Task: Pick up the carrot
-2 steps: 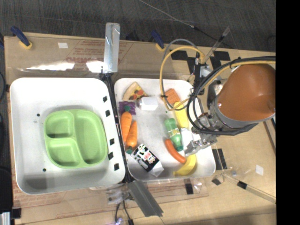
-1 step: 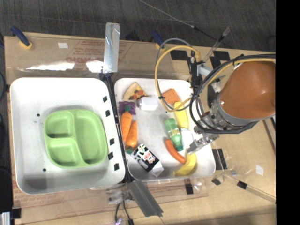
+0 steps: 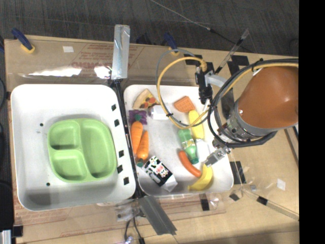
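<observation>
Since the carrot [image 3: 136,137] hugs the bin [image 3: 165,139] wall, the gripper [image 3: 215,156], well right of it, must cross over; whether it's open, I cannot tell.

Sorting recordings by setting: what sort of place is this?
Likely a robotics lab bench: two white bins taped down on cardboard, toy food such as a carrot, and cables trailing to the arm.

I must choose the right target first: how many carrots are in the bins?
3. Two carrots lie side by side against the right bin's left wall; a third carrot lies near the banana. The arm may hide others.
</observation>
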`<state>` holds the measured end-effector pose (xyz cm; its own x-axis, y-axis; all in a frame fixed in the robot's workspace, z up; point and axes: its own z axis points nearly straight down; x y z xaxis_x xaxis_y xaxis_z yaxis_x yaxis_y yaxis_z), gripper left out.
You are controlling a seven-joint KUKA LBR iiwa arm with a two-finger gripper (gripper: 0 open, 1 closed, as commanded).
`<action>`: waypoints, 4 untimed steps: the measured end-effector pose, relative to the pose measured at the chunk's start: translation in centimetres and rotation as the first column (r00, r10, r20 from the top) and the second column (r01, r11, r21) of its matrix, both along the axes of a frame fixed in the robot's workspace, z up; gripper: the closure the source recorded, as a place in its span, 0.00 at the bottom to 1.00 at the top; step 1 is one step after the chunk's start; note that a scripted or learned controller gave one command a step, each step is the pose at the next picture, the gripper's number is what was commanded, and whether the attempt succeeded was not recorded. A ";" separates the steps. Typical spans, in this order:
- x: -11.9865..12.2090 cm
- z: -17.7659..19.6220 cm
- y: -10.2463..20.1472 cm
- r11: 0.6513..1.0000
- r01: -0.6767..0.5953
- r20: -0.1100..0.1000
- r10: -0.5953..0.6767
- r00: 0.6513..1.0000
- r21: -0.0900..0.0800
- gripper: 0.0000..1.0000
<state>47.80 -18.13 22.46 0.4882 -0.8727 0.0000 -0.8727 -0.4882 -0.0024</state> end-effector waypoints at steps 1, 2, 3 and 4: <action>0.0 1.6 0.1 0.996 -0.090 -0.001 0.090 0.996 0.001 1.00; -0.1 -0.4 1.8 0.983 -0.182 -0.005 0.182 0.983 0.001 1.00; 0.6 2.0 3.6 0.865 -0.502 -0.001 0.502 0.865 0.001 1.00; 1.2 1.9 1.4 0.817 -0.577 0.003 0.577 0.817 -0.001 1.00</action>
